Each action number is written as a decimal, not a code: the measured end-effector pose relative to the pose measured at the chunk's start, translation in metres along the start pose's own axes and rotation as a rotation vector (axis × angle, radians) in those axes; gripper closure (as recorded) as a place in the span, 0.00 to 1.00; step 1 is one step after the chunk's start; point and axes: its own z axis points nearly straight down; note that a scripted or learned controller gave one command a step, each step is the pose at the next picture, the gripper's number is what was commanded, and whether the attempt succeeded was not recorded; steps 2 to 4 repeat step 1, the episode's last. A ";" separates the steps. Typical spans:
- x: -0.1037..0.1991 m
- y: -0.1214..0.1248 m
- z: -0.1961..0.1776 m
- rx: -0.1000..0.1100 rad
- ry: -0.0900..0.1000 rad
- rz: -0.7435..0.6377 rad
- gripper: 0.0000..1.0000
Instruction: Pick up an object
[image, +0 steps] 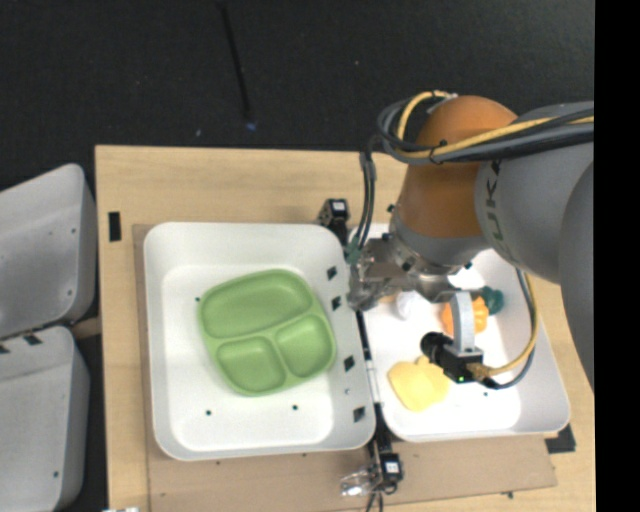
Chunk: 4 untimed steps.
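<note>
A green divided plate (265, 330) lies in the left bin (170, 260). In the right bin (530, 400) a pale yellow soft object (416, 386) rests near the front. An orange object (481, 311) lies further back, partly behind the arm's bracket. A small white object (408, 305) sits just under the wrist. My gripper (368, 280) hangs low over the right bin's left wall, close to the divide between the bins. The arm hides most of it, and I see nothing held in it.
The grey and orange arm (460, 190) covers the back of the right bin. Pale wooden bench (120, 300) surrounds the bins, with white panels (40, 260) at the far left.
</note>
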 end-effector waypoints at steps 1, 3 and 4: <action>0.049 0.001 -0.006 -0.001 -0.001 0.000 1.00; 0.049 0.001 -0.006 -0.001 -0.001 0.000 1.00; 0.049 0.001 -0.006 -0.001 -0.001 0.000 1.00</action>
